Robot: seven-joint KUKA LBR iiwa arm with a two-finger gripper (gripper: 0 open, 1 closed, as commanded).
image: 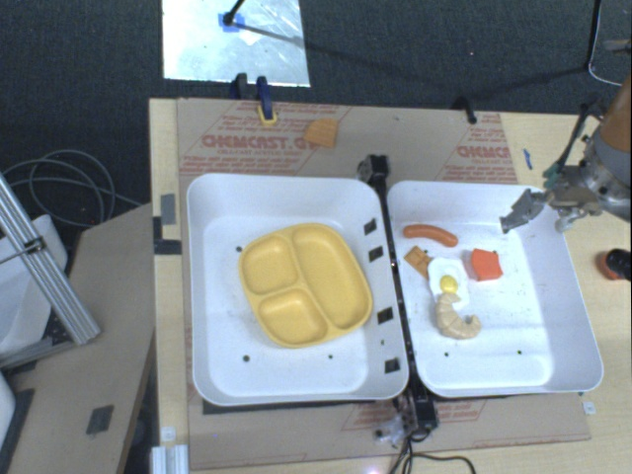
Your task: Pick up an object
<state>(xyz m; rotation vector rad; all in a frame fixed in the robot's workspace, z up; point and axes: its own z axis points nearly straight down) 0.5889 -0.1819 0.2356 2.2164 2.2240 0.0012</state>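
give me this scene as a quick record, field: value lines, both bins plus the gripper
left bin: yellow divided plate, three compartments
right bin: toy food, grouped toward its left half
items in right bin: sausage, orange-red block, fried egg, croissant, small brown piece
gripper: over the right bin's upper right, holding nothing
nearest item to gripper: orange-red block
outside bins: tan piece on the cardboard behind the left bin

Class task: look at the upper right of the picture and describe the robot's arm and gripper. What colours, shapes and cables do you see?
The arm's end is a grey metallic body with an orange-tan band above it. Two dark grey fingers jut out from it, slim and pointed, forming the gripper. Thin dark cables run beside the wrist, with a small green-blue mark nearby.
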